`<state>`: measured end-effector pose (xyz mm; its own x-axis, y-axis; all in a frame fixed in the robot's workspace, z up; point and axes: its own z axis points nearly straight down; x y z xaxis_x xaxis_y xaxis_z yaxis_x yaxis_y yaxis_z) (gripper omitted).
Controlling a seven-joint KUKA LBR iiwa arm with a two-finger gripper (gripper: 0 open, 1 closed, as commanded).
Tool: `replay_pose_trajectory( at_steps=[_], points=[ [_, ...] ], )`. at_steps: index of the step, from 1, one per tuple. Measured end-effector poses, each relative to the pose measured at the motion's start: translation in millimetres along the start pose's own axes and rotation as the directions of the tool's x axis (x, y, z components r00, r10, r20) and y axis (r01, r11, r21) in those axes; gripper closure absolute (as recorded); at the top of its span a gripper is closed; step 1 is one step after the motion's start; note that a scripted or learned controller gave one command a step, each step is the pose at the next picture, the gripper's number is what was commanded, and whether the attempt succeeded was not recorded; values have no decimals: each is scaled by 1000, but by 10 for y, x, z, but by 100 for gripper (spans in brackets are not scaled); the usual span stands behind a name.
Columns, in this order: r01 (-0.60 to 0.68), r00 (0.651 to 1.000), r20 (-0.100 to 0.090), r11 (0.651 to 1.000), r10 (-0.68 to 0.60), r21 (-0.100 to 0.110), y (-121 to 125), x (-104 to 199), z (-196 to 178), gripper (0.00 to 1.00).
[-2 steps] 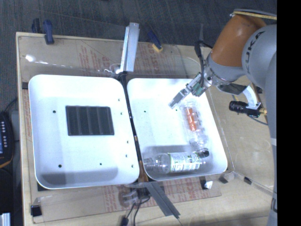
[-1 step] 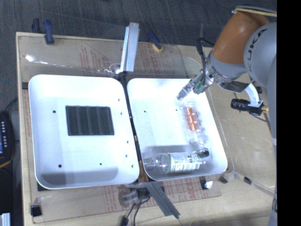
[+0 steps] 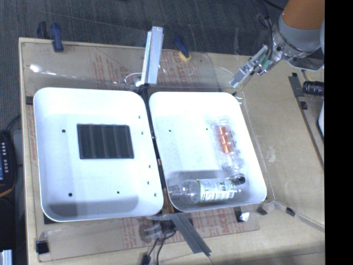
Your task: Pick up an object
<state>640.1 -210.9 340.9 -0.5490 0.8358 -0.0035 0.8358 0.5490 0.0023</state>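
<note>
Above the right bin's (image 3: 251, 142) far corner hangs the pincer (image 3: 242, 76); finger state cannot be told. Inside: two clear bottles (image 3: 205, 190), touching.

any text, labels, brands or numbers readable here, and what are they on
Nothing can be read as words.
Red printing on the bench board: mirrored or blurred, unreadable.
Label on the clear bottle lying along the right bin's near wall: too small to read.
Orange band on the second clear bottle: no legible text.
Dark ribbed panel in the left bin: no markings.
</note>
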Motion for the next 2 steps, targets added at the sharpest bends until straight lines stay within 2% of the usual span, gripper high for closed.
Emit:
replay_pose_trajectory(
  at_steps=[1,2],
  points=[
    [0,1000,-1,1000,0,1,0,2,10,0],
    [4,1000,1,1000,-4,0,8,2,-100,100]
  ],
)
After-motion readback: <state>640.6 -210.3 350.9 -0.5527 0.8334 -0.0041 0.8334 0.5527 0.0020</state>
